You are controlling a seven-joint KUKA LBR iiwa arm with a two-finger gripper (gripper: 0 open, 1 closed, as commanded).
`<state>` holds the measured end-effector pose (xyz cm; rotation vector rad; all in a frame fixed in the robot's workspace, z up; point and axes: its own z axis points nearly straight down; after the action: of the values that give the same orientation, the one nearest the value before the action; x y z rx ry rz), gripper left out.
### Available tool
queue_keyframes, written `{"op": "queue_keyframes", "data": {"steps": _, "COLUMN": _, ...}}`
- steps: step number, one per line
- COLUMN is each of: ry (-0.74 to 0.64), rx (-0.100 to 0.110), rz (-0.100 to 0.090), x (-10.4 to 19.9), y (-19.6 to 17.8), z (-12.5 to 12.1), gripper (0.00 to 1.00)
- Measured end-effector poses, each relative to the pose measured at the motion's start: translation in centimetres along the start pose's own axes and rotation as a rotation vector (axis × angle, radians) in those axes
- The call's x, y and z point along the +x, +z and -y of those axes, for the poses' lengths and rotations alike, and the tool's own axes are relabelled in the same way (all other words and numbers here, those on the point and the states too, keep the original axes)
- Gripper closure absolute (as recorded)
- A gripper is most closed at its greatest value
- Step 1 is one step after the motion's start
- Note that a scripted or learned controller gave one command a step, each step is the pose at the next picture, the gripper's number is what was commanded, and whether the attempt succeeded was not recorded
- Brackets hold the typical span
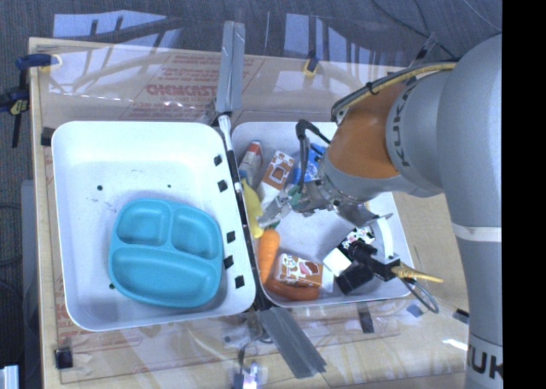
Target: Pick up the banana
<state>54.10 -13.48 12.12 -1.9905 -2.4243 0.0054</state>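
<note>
Camera view, looking down at a slant: banana lying in the right bin, jammed lengthwise against the left wall, right by the divider. Carrot just below it, nearly touching its lower end. Small bottle just above the upper end. Snack box and another printed carton close by too. Blue divided tray over in the left bin, well apart from all this.

Gripper down low, just beside the banana on its right, with nothing visibly pinched. Whether the claw is spread or pressed together: can't tell, too much cable and blur around the tips (really a mess down there).

Things likely to go wrong, judging from the layout:
- Wall on one side, so hardly any room for a finger to slip behind the fruit. Probably a scrape or a skid instead of a pinch.
- Carrot sitting so near, easy to nab by mistake.
- Curved, smooth skin, prone to rolling out of a shallow pinch.
</note>
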Motion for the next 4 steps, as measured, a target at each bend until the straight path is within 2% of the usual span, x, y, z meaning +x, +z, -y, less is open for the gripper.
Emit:
{"op": "queue_keyframes", "data": {"steps": 1, "ry": -0.212, "rx": -0.007, "rz": 0.019, "x": 0.2, "y": 2.5, "z": -5.8, "gripper": 0.00}}
{"op": "queue_keyframes", "data": {"steps": 2, "ry": -0.213, "rx": -0.002, "rz": 0.018, "x": 0.0, "y": 1.4, "z": -5.6, "gripper": 1.00}}
{"op": "queue_keyframes", "data": {"steps": 3, "ry": -0.103, "rx": 0.009, "rz": 0.000, "x": -0.5, "y": 0.2, "z": -5.0, "gripper": 1.00}}
{"op": "queue_keyframes", "data": {"steps": 4, "ry": -0.106, "rx": 0.001, "rz": 0.000, "x": -0.4, "y": 0.0, "z": -5.4, "gripper": 0.00}}
